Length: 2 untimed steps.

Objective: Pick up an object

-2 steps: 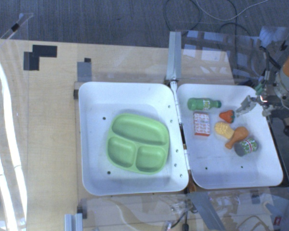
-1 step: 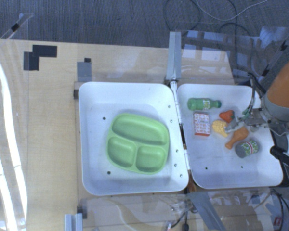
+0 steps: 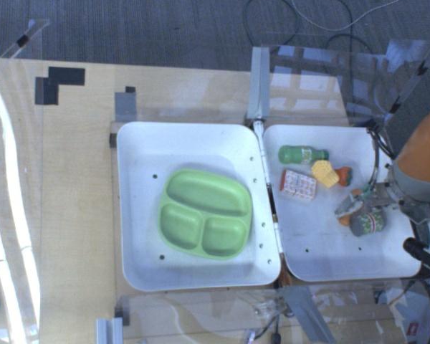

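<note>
Over right bin (image 3: 322, 260), claw (image 3: 355, 206) beside can (image 3: 368, 222).

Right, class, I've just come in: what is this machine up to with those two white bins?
A robot arm reaches in from the right over the right bin. Its gripper sits low by a small can. A green bottle, a yellow piece and a patterned packet lie further back. The left bin holds a green divided plate, untouched.
</note>
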{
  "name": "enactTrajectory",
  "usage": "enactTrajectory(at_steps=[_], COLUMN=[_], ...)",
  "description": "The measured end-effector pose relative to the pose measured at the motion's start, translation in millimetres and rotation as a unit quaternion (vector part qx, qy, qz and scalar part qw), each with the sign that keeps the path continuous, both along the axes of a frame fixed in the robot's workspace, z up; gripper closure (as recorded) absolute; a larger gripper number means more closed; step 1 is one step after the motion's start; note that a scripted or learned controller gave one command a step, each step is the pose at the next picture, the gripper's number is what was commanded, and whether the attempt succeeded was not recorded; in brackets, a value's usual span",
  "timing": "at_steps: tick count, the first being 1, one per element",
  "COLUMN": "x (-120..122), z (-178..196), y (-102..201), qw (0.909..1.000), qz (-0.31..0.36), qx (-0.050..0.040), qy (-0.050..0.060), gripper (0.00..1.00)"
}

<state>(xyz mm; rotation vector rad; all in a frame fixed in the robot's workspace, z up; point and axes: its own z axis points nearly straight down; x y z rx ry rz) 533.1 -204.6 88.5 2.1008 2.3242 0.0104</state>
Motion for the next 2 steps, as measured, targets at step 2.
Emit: enactTrajectory(at_steps=[2], x=[24.1], z=[134.3], y=[55.6], qw=[1.0000], qz=[0.004], qx=[-0.0003], qy=[0.002], gripper=[1.00])
